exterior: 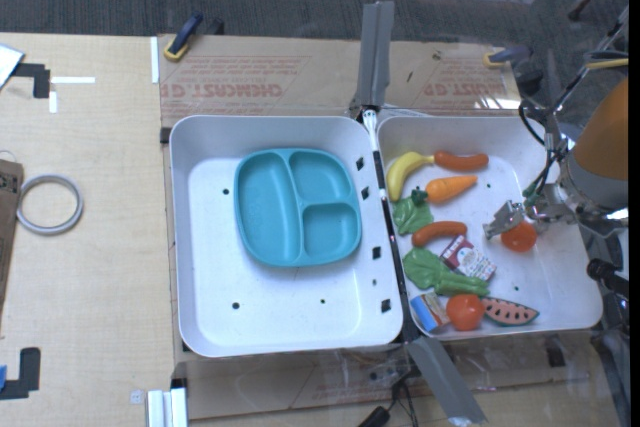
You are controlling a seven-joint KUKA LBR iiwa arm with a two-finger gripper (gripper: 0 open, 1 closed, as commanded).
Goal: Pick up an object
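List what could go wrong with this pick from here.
1. The gripper sits low by a small red-orange piece near the right bin's wall; the piece might slide away rather than get grasped.
2. The toys are crowded: the sausage and packet lie close and could get knocked.

Left bin: the shallow white plastic left bin (200, 245) holds the teal three-compartment plate (297, 207).
Right bin: the shallow white plastic right bin (560, 305) holds toy food.
Back of right bin: yellow toy banana (402, 171), with the red toy sausage (460, 159) to its right.
Front of right bin: toy watermelon slice (510, 313), right of the round red toy tomato (465, 312).
Bench, far left: grey tape ring (47, 204).
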